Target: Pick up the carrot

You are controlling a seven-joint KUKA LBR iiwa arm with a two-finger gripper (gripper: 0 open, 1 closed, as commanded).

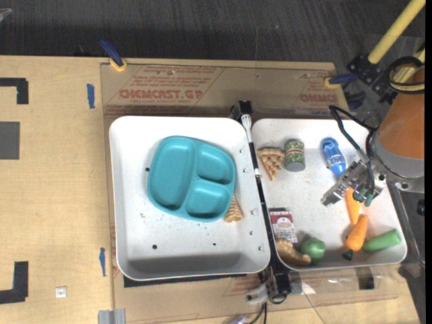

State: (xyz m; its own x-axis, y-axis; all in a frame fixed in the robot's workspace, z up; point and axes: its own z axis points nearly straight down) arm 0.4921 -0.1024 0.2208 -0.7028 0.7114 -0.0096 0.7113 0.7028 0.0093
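I'm looking at two shallow white bins side by side on the tabletop [54, 181]. The left bin [128, 248] carries a teal plastic divided plate [191, 177], w/ a tan waffle-cone toy [233, 210] tucked against the plate's lower right edge. The right bin [310, 194] has all the small stuff, so that's where the arm works from the right side.

Task item: there are two orange carrot-shaped pieces here. One thin orange carrot [353, 208] lies nearly upright in the view, directly below the gripper [347, 187]. A second, stubbier orange carrot w/ a dark tip [356, 233] lies tilted just below it, touching or nearly touching a green pepper-like toy [381, 240] at the bin's right corner. Can't say which one the program is targeting; my guess is the upper one, since the gripper sits over its top end.

Gripper: metal fingers point down-left, right at the thin carrot's top. Too cluttered w/ cabling to read the opening, so I can't tell if it's wide or closed, and I see nothing clearly between the fingers. I wouldn't call it a grasp.

Other items sit well apart: blue bottle [332, 154], green can [293, 154], waffle piece [271, 160], red-labelled packet [282, 225], green apple-like toy [313, 248].
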